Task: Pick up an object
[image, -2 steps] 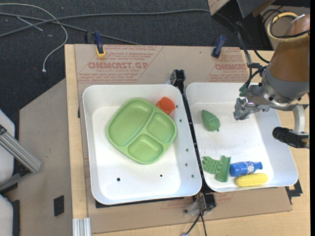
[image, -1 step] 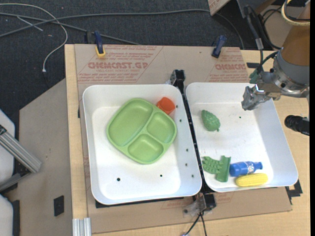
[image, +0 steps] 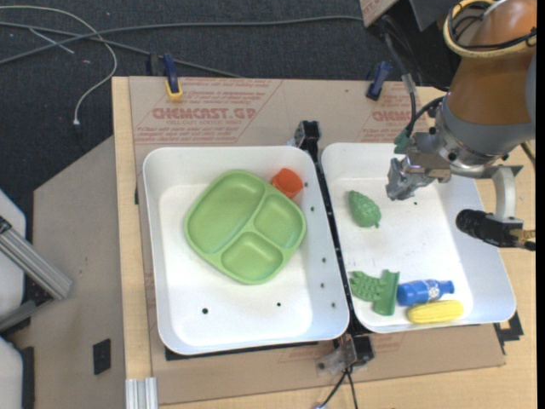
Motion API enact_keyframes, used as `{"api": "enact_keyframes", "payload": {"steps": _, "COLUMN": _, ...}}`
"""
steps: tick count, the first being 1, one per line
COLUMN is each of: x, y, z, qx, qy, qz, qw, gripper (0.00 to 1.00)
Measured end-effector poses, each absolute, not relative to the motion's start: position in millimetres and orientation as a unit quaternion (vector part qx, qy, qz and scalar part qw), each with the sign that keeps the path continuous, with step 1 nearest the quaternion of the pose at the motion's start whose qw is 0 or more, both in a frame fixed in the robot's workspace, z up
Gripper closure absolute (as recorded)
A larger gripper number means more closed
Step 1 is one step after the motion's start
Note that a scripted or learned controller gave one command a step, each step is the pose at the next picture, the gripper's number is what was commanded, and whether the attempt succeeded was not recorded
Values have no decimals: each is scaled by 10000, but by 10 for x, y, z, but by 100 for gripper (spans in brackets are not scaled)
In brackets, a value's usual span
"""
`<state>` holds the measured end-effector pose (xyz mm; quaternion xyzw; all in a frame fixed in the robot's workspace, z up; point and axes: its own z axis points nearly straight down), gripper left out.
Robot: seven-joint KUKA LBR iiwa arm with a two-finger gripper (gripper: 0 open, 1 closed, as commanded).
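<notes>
The hand (image: pixel 402 185) hangs over the upper part of the right bin (image: pixel 477 267), its grey fingers pointing down with nothing seen between them; whether they are parted or together cannot be told. Just beside it, toward the divider, lies a small green bumpy toy (image: pixel 364 209) on the bin floor, apart from the fingers. Farther toward the bin's near wall sit a green comb-shaped piece (image: pixel 375 290), a blue bottle (image: pixel 423 291) and a yellow corn cob (image: pixel 436 312), close together. Well away, across the divider in the left bin (image: pixel 170 228), a green divided plate (image: pixel 245 226) lies flat with an orange object (image: pixel 288 181) touching its far edge.
</notes>
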<state>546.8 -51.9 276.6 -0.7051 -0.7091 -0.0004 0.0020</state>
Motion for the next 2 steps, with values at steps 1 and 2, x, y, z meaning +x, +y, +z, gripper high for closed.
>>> {"api": "enact_keyframes", "payload": {"steps": 1, "x": 5486, "y": 38, "z": 2704, "qx": -7048, "qy": -7094, "qz": 0, "qw": 21, "gripper": 100}}
{"api": "enact_keyframes", "payload": {"steps": 2, "x": 5385, "y": 595, "z": 2436, "qx": -7048, "qy": -7094, "qz": 8, "qw": 31, "gripper": 100}}
